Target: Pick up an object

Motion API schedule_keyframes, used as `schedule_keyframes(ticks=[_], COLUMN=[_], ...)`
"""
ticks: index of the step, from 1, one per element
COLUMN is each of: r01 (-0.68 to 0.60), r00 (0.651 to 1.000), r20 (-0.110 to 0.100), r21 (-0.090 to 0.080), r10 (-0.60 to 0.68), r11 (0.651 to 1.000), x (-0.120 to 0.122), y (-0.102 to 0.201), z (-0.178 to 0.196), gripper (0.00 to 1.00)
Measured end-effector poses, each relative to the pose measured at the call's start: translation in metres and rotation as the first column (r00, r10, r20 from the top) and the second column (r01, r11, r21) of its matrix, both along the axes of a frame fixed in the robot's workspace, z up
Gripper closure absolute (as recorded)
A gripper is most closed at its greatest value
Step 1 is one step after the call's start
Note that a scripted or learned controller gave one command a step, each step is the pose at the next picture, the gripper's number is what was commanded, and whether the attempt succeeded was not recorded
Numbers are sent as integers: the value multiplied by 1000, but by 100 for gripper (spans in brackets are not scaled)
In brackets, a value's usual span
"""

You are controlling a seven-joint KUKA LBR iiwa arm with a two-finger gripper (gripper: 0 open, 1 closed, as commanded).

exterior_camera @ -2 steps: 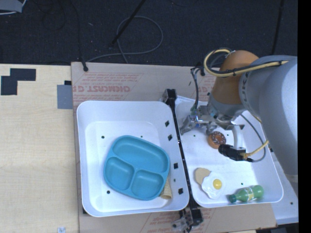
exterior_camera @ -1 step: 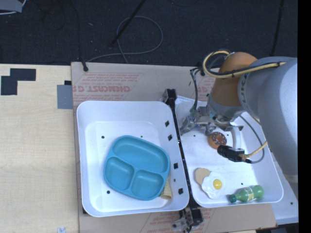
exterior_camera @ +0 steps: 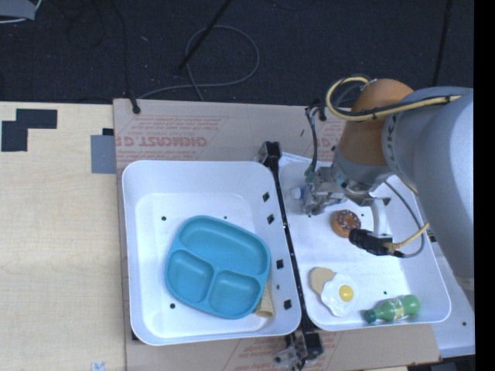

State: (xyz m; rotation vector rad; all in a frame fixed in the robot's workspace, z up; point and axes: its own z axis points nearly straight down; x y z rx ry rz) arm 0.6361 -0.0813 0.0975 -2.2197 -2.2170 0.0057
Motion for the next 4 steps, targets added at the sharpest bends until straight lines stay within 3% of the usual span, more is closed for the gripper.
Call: schedule_keyframes(ticks=[3,4], r01=[-2,-5], r00=[1000,1000], r20=[10,0], r21=[-1,1], r10=[2,5], r11=[1000,1000], x=[1,-10], y=[-16,32], z=[173,157], gripper=[100,100])
